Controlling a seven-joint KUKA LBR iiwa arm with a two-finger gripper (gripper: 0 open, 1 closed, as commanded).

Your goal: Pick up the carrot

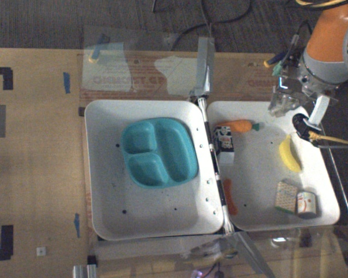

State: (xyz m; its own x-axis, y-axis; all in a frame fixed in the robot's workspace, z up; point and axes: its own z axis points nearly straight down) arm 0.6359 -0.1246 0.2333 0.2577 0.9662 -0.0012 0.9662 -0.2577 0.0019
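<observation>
Carrot (242,125) in right bin (330,213), 11 o'clock corner. Claw (283,103) at 2 o'clock from carrot; grip state unclear.

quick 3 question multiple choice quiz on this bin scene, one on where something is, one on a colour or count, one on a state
1. Where does the carrot lie?
A. left bin
B. right bin, near the divider
C. on the bench

2. What colour is the divided plate?
A. teal
B. red
C. yellow

3. How does the banana stand to the gripper?
A. between its fingers
B. lying loose on the floor of the right bin
C. stacked on the plate

Answers: 1 B, the carrot rests by the small carton. 2 A, it is teal. 3 B, it lies apart, below the gripper.
</observation>
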